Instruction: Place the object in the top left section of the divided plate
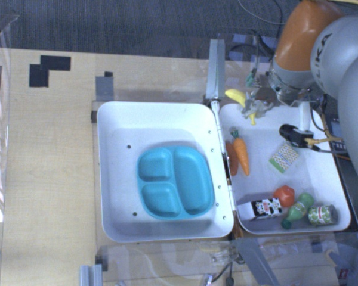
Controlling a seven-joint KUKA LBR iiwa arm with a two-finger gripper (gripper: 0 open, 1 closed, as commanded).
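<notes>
The gripper hovered at the far edge of the right bin, beside the banana; its grasp I cannot tell. The divided plate in the left bin held nothing, so the task seemed barely begun.

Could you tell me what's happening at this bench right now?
The arm's gripper hangs over the far corner of the right bin, next to a yellow banana. The blue divided plate sits in the left bin with nothing in its sections. A carrot, a small carton and other toys lie in the right bin.
</notes>
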